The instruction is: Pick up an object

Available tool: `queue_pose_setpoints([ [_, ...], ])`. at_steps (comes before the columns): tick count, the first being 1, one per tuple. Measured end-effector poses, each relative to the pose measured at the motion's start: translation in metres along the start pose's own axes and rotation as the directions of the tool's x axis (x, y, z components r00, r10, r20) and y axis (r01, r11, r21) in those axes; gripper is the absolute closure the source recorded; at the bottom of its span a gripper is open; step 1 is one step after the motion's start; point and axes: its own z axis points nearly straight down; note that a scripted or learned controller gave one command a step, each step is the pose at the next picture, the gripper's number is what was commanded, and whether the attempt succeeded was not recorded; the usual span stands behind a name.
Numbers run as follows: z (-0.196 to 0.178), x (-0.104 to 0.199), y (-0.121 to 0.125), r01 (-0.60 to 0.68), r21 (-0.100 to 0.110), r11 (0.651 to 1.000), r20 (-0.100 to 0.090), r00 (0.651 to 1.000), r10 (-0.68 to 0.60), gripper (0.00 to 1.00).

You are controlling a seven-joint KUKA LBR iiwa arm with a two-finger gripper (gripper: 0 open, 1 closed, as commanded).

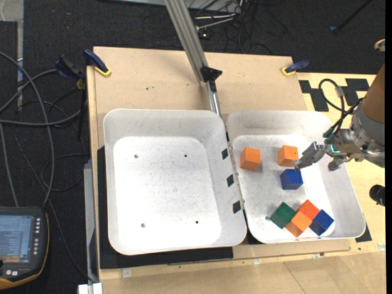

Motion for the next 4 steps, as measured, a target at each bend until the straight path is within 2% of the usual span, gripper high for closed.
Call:
queue_pose_setpoints([
  [1,0.059,0.006,0.007,-0.001,0.006,1.0,-0.002,1.0,0.001,0.0],
  [3,0.156,0.012,-0.003,-0.001,0.006,1.0,-0.002,1.0,0.001,0.0],
  [4,0.142,0.011,-0.001,-0.001,-0.001,1.0,0.0,1.0,0.001,1.0],
])
